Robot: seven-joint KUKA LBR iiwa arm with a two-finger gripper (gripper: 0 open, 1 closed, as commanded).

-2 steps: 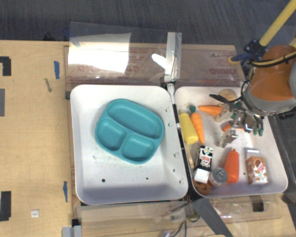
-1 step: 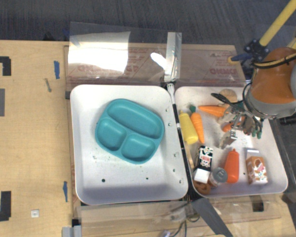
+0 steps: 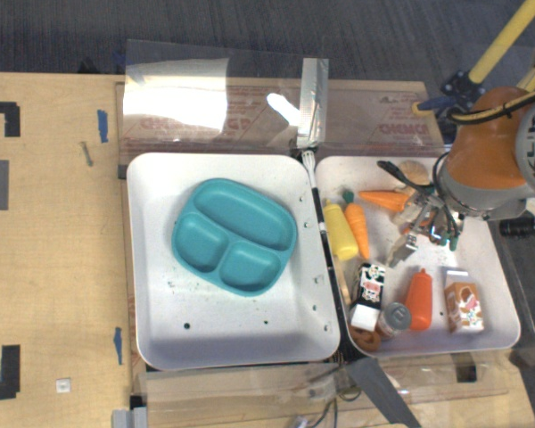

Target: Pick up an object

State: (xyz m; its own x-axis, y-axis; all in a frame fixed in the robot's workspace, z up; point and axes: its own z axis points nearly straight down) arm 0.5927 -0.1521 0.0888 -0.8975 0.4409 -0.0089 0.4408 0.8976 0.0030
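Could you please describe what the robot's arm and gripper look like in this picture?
The arm is grey, with a broad, rounded orange band above the wrist. Dark cables loop around that band. The gripper is a small metallic assembly of silver and dark parts.

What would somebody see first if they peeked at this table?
Probably the big teal plate with three compartments, lying alone in the left bin. Next, the right bin crowded with toy food: a yellow bottle, two carrots, a red bottle and a small juice carton. The grey and orange arm hangs over that bin, its end effector above the clutter.
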